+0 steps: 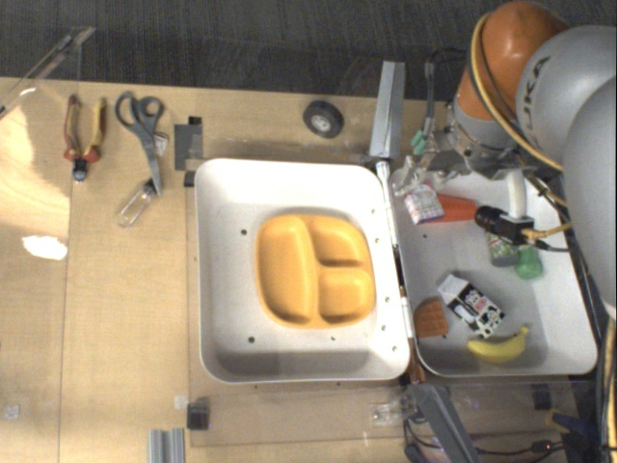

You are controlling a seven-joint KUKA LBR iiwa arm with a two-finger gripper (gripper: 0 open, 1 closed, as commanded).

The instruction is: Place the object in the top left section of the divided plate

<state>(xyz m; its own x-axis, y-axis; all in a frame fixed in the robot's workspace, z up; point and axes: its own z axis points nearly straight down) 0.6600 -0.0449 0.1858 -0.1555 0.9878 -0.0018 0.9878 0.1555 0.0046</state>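
Objects for the task are seen in the right bin point(569, 350). The pincer point(421, 174) is lowered at that bin's upper left corner, over a small pale packet point(421, 203); whether it is spread or pressed together cannot be told. Beside the packet an orange carrot-like piece point(458, 207) is lying. Lower in the frame a black-and-white box point(470, 304), a brown cookie point(431, 318) and a banana point(498, 344) are found. The yellow divided plate point(315, 267) is set in the left bin point(227, 258). Scissors point(145, 128) and pliers point(82, 133) are laid on the worktop point(96, 336), upper left.
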